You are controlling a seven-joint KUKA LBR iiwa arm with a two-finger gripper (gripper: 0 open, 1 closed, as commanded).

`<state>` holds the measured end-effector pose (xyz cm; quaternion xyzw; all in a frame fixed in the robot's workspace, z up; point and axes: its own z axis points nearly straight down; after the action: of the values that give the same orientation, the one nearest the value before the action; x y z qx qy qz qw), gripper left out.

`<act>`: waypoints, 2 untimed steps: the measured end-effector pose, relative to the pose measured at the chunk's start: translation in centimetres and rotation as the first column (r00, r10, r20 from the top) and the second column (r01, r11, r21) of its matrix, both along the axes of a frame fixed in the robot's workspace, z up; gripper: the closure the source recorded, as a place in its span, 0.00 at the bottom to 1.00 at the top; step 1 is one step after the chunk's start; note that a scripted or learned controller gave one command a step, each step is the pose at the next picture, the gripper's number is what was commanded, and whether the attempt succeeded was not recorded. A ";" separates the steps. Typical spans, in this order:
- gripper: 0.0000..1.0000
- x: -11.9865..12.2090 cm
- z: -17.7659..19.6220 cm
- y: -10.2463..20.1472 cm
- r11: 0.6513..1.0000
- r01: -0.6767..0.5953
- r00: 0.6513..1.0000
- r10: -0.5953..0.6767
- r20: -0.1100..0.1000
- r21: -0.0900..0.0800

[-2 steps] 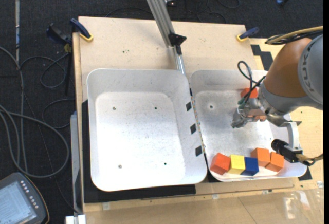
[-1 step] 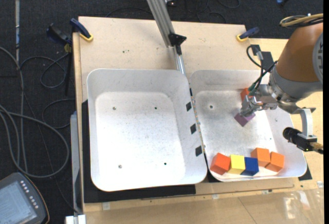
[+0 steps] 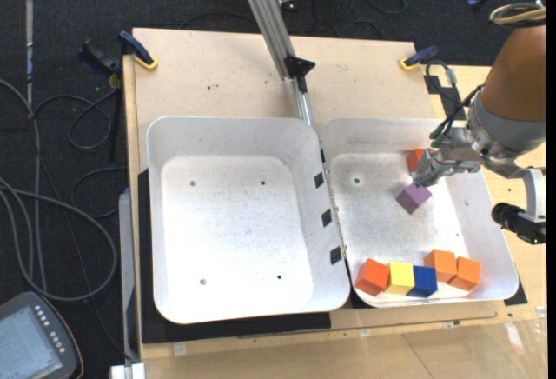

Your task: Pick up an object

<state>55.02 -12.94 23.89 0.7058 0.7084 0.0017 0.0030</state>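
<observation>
My gripper (image 3: 430,173) hangs over the upper middle of the right bin (image 3: 486,221), reaching in from the right. A purple block (image 3: 413,197) sits tilted right below its tip, touching or nearly touching it; I cannot tell if it is gripped. An orange block (image 3: 415,159) lies just behind the gripper, partly hidden by it. Along the bin's front wall is a cluster of blocks: an orange one (image 3: 373,275), a yellow one (image 3: 401,275), a blue one (image 3: 425,282) and two more orange ones (image 3: 443,263) (image 3: 468,272).
The left bin (image 3: 174,195) lies beside the right one, with black clips on the shared rim (image 3: 327,216). A slanted metal pole (image 3: 265,8) rises from the bench's back. Blue-and-yellow clamps (image 3: 139,51) (image 3: 419,57) grip the far corners.
</observation>
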 end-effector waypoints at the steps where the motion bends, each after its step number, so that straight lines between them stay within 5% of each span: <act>1: 1.00 0.2 5.3 0.0 1.000 0.000 1.000 0.000 0.001 -0.001; 2: 1.00 1.2 5.1 5.0 1.000 -0.004 1.000 0.004 -0.004 0.003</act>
<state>56.18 -7.92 28.99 0.7045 0.7097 0.0010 0.0005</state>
